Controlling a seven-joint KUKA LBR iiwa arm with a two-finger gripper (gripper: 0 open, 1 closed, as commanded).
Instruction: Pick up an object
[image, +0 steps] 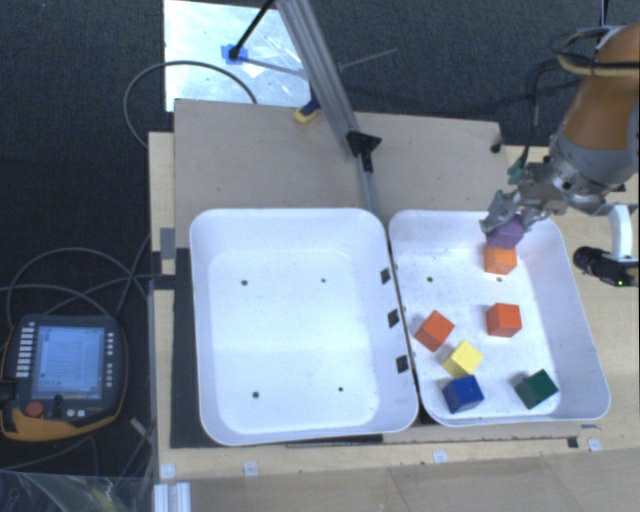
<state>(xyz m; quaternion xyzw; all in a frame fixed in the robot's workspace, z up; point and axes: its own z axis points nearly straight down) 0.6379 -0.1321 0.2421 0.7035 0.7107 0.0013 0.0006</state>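
Claw (508, 222) low over the far part of the right bin (590, 330), closed around a purple cube (508, 235) seen between its fingers. Best done by a straight vertical lift, grip kept firm, since the orange cube (499, 260) sits touching the purple one on its near side and could be dragged or tipped by any sideways drift. Bin wall just beyond the claw: little room for swing in that direction. Nearer than the claw, well apart: a second orange cube (503, 319), a third (434, 329), a yellow cube (466, 357), a blue cube (463, 392) and a green cube (536, 388). To the claw's side, left bin (215, 300); beyond, grey pole (330, 90) slanting over the counter (260, 160). Farther off, teach pendant (65, 375) beside the counter.
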